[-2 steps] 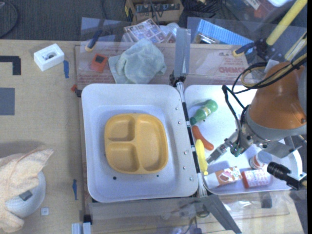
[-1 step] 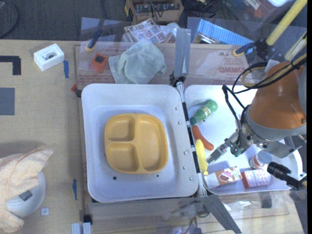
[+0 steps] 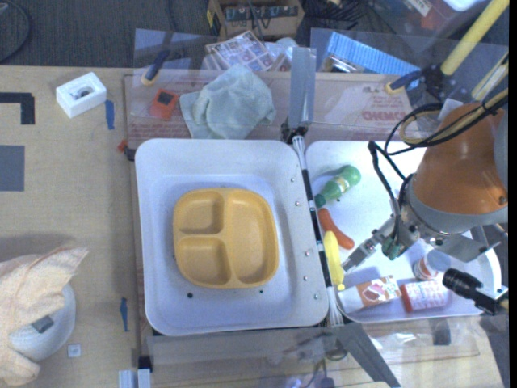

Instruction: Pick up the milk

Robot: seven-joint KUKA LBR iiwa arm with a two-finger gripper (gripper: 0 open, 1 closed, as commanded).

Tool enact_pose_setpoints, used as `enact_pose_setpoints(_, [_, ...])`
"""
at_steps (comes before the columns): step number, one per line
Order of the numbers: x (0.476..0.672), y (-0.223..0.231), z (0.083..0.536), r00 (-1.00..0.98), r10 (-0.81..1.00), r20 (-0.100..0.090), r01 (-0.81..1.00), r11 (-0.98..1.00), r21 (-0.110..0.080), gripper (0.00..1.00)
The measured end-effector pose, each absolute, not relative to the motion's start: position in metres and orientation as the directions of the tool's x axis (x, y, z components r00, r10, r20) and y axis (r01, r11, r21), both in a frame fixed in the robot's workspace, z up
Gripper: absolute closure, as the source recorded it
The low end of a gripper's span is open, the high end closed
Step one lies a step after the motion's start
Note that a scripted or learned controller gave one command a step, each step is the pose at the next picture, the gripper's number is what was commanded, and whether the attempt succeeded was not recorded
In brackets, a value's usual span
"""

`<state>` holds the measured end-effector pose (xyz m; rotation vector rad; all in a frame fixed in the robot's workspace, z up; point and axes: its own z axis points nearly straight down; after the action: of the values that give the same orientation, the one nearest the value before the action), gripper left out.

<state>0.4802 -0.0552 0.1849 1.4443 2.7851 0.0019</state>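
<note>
Your milk carton [image 3: 379, 291] lies flat near the right bin's [image 3: 355, 156] front wall, beside a red carton [image 3: 423, 295]. Just above, your gripper [image 3: 380, 247] hovers; whether its fingers are parted, you cannot tell.

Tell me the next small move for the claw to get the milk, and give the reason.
Probably shift the claw toward the near edge of the right bin and lower it. The milk carton lies flat there beside a red carton, while the claw hangs just above and behind it, nearer the carrot and corn cob.
</note>
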Motion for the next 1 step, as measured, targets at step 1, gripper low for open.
enact_pose_setpoints(1, [0.4822, -0.1006, 0.0888, -0.600, 0.800, -0.009, 0.800, 0.601, 0.008, 0.00])
